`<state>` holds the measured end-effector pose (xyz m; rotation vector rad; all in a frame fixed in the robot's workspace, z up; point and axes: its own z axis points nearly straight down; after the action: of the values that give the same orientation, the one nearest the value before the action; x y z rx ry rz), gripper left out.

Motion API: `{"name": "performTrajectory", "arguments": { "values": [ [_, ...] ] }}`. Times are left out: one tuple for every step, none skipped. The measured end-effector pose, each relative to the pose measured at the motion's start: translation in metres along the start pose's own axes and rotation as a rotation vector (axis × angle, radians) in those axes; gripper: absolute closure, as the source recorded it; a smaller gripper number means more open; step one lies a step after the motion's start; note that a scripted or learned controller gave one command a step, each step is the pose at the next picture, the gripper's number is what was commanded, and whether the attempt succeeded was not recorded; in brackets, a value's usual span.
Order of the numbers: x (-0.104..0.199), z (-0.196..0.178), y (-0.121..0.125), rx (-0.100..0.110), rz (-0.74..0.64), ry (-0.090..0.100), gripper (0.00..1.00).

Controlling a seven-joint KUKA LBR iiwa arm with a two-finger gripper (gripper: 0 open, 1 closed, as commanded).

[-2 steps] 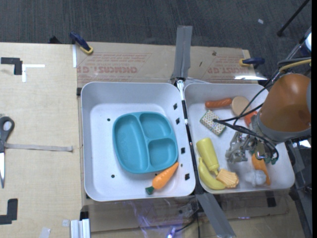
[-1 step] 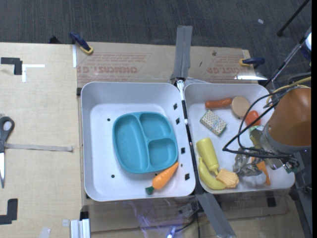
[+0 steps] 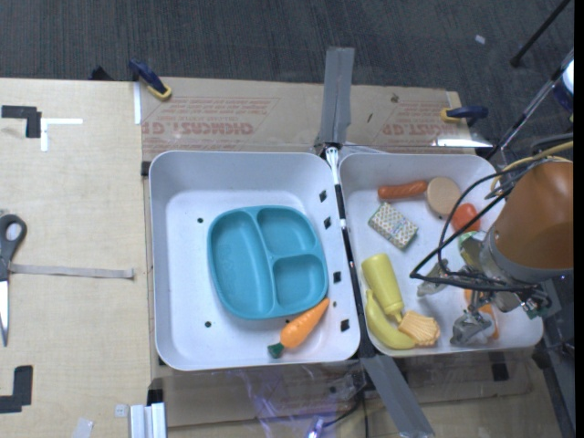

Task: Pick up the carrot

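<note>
In the camera view, we see the carrot [image 3: 304,326] in the left bin [image 3: 173,245], at the near edge of the blue plate [image 3: 268,261]. The gripper [image 3: 474,322] hangs low in the right bin [image 3: 438,164], well apart from it.

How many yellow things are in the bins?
3, all in the right bin: a yellow bottle, a banana below it, and a small ridged piece beside the banana. The arm may hide more.

Arm [image 3: 538,217] cut off at right edge; scissors [image 3: 7,272] cropped at left.
</note>
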<state>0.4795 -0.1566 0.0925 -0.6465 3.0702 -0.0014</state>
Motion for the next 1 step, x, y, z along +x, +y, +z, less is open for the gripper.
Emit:
{"name": "performTrajectory", "arguments": {
  "values": [
    [-0.0068, 0.0002, -0.0647, -0.01, 0.065, -0.003, 0.0]
  ]
}}
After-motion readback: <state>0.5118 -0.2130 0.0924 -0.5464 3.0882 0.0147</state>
